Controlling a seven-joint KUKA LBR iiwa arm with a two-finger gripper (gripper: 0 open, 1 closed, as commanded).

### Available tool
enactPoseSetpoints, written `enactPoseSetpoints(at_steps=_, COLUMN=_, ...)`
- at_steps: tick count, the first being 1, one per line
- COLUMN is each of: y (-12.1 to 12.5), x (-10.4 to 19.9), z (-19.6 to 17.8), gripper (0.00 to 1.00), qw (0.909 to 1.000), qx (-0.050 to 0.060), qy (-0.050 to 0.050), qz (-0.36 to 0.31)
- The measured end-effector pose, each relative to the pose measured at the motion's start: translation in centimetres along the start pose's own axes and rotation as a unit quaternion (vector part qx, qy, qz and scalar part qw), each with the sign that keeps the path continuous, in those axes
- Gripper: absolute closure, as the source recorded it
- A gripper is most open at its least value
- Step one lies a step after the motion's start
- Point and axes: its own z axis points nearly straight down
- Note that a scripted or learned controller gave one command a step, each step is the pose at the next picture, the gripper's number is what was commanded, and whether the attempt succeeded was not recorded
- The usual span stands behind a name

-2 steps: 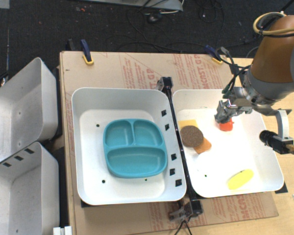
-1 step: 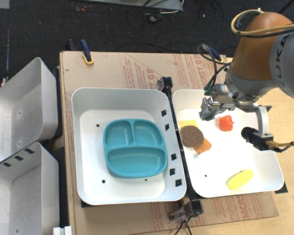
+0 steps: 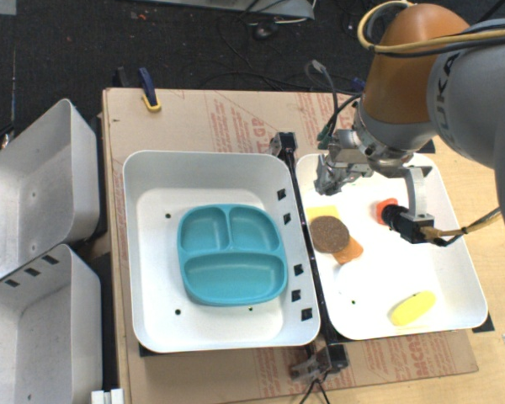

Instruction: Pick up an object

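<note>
Gripper [image 3: 330,178] just above brown disc [image 3: 328,233].

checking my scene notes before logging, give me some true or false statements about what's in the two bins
1. A teal divided plate lies in the left bin. True.
2. The yellow object sits in the left bin. False: it lies in the right bin, near its front edge.
3. The brown round piece is in the right bin. True.
4. The claw hangs over the teal plate. False: it hangs over the right bin's back left part.
</note>
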Motion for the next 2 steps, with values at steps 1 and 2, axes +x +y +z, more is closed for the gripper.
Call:
enactPoseSetpoints(at_steps=1, y=1.3, x=4.8, z=1.6, gripper=1.0, qw=1.0, qx=0.001, qy=0.0, qz=0.0)
enactPoseSetpoints(at_steps=2, y=3.3, x=9.6, z=2.8, gripper=1.0, qw=1.0, qx=0.0, qy=0.0, qz=0.0)
